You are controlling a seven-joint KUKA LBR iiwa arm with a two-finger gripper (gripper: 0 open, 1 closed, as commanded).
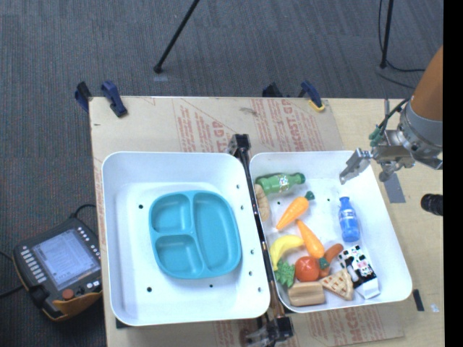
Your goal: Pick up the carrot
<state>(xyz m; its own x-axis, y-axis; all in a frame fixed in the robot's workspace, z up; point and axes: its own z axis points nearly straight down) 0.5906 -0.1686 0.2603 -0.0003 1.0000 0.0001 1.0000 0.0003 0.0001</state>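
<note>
Two orange carrots lie in the right bin [387, 215]. One carrot [293, 212] slants up to the right with a green tip, just below a green bottle [281, 183]. The other carrot [310, 239] slants down to the right between a banana [283, 246] and a red sausage [333, 252]. My gripper [372, 177] hangs over the bin's upper right corner, well to the right of and above both carrots. It is open, with nothing between its fingers.
A blue bottle [349, 219] lies between the gripper and the carrots. A tomato [307, 268], broccoli [284, 273], bread [307, 293], a toast wedge [337, 284] and a milk carton [359, 270] crowd the bin's front. The left bin [119, 194] holds a blue divided plate [195, 233].
</note>
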